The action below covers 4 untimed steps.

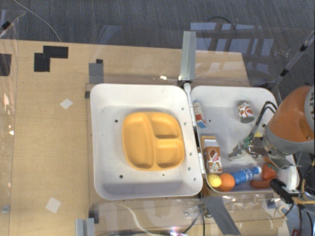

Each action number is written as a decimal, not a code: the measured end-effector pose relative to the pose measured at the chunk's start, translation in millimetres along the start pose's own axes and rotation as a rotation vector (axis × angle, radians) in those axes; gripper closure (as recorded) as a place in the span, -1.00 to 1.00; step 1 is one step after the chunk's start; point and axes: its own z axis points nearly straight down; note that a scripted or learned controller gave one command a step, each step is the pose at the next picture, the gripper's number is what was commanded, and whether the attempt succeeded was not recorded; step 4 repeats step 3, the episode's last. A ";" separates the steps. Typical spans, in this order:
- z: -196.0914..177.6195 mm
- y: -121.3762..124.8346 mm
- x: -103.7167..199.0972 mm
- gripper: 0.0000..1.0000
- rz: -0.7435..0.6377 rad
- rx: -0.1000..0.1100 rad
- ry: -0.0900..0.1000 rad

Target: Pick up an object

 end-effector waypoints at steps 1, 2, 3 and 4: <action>0.3 14.9 -36.4 -1.00 0.216 0.004 0.010; -2.6 74.4 -7.9 -1.00 0.454 0.014 0.004; 2.0 59.2 9.3 -1.00 0.778 0.007 0.001; 2.0 59.2 9.3 -1.00 0.778 0.007 0.001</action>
